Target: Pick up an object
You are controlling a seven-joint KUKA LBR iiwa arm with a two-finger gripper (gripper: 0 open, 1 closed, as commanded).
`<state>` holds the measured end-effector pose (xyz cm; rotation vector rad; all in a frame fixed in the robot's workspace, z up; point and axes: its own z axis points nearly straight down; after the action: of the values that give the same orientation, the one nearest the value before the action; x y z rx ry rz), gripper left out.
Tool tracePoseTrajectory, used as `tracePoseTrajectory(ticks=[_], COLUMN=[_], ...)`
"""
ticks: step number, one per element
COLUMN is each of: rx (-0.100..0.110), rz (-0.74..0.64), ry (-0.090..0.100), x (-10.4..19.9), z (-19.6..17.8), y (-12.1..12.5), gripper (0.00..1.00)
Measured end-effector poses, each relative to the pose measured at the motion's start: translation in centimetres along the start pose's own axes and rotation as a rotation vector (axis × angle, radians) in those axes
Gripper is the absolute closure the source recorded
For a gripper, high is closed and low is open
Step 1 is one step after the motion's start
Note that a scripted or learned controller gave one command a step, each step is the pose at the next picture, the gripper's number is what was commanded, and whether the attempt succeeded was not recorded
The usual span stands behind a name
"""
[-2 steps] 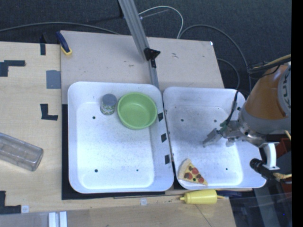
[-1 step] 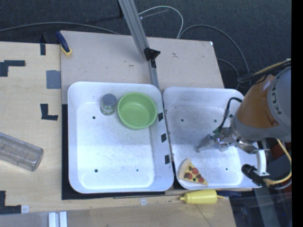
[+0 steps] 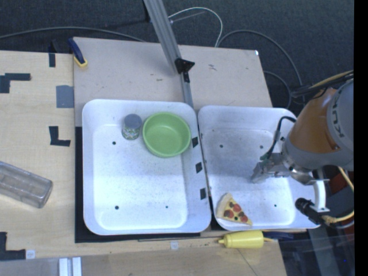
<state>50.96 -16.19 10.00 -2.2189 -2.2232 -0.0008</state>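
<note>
Pizza slice toy (image 3: 233, 210) is lying flat in the right bin (image 3: 241, 125), at its near-left corner, crust toward the bin's left wall, red toppings facing up. Nothing is touching it. Gripper (image 3: 260, 172) is hanging over the middle of the same bin, up and to the right of the slice and apart from it; whether it is open or closed cannot be told from this angle, and nothing is showing in its grasp. Arm (image 3: 319, 134) is reaching in from the right, orange band above the wrist sitting over the bin's right rim.

Left bin (image 3: 95, 171) is holding a green bowl (image 3: 167, 134) upright near its far-right corner, with a small grey-lidded jar (image 3: 131, 126) just beside the bowl on its left. Yellow mustard-style bottle (image 3: 243, 240) is lying on its side on the bench just outside the right bin's near rim. Clear plastic container (image 3: 22, 184) is resting on the bench well left of both bins. Grey pole (image 3: 164, 30) is slanting across the far side, ending above the gap between the bins.
</note>
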Motion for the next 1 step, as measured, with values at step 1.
tracePoseTrajectory(ticks=[1], rx=[-0.003], rz=[-0.001], ry=[-0.001], x=[0.97], z=[-5.55], y=[-0.23], gripper=[1.00])
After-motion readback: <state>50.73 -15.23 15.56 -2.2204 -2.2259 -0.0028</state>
